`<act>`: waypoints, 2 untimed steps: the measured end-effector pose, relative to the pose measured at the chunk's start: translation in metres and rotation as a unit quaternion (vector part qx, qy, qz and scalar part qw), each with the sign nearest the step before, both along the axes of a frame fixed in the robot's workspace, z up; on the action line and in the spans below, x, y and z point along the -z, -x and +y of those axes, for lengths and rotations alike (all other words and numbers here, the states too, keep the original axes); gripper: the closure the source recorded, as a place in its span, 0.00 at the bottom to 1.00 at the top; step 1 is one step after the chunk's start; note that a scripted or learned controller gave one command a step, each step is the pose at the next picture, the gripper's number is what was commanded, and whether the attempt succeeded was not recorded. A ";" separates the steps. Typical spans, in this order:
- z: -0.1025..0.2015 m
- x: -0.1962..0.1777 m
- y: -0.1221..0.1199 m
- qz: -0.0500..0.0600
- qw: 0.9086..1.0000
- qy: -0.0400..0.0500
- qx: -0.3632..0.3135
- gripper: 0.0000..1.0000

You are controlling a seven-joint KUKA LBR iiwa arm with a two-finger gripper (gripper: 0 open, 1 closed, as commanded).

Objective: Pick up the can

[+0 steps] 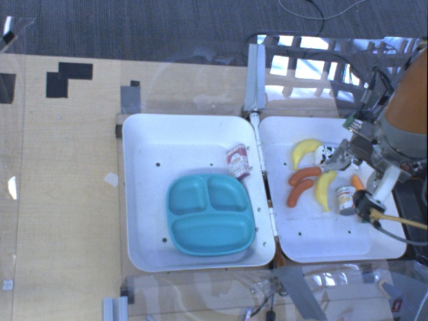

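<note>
A red and white can [237, 161] lies on its side in the left bin [144, 179], against the bin's right wall and just above the teal plate. The gripper [336, 161] hangs over the right bin [334, 243], well to the right of that can. It sits low beside a small black and white object [326, 154] and the upper yellow banana [305, 151]. A small white cylindrical tub with a yellow label [345, 199] stands just below the gripper.
A teal divided plate [210, 214] fills the lower part of the left bin. In the right bin lie two red sausages [302, 182], a second banana [325, 190] and an orange carrot piece [358, 181]. The arm's grey and orange body [408, 112] overhangs the right bin's right side.
</note>
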State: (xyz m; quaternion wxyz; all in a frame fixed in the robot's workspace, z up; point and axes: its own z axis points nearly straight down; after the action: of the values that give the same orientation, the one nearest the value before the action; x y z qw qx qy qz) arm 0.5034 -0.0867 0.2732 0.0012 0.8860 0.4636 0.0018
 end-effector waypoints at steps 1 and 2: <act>-0.051 0.117 0.001 0.003 1.000 -0.001 0.024 0.00; -0.076 0.185 -0.066 -0.004 1.000 0.001 -0.017 0.00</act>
State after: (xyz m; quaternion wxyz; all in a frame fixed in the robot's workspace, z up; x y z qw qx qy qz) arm 0.5692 -0.1632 0.0885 0.0039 0.8781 0.4784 0.0048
